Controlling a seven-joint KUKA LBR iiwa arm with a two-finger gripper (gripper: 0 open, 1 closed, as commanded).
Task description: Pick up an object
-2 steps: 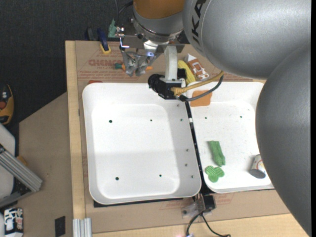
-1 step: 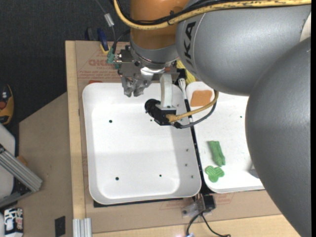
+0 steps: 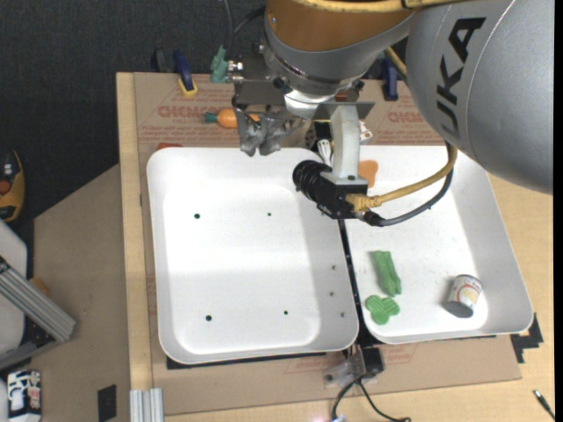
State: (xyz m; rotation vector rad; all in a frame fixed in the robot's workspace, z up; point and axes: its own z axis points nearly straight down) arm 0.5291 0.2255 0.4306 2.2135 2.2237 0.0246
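Note:
My gripper (image 3: 258, 141) hangs over the far edge of the left bin (image 3: 176, 262), under the arm's orange band. Just left of the gripper's body I see a small orange piece with a green tip (image 3: 225, 119); whether it lies on the board behind the bin or touches the gripper is unclear. In the right bin (image 3: 493, 236) lie a long green piece (image 3: 385, 271), a smaller round green piece (image 3: 381, 307) below it, and a small grey can (image 3: 463, 294) on its side. Another orange piece (image 3: 369, 171) peeks out at that bin's far side, partly hidden by the arm.
A black cable fitting and tan hose (image 3: 327, 192) hang from the arm over the divide between the bins. Blue and green clamps (image 3: 186, 76) sit at the bench's far edge. Grey metal framing (image 3: 31, 306) stands to the left of the bench.

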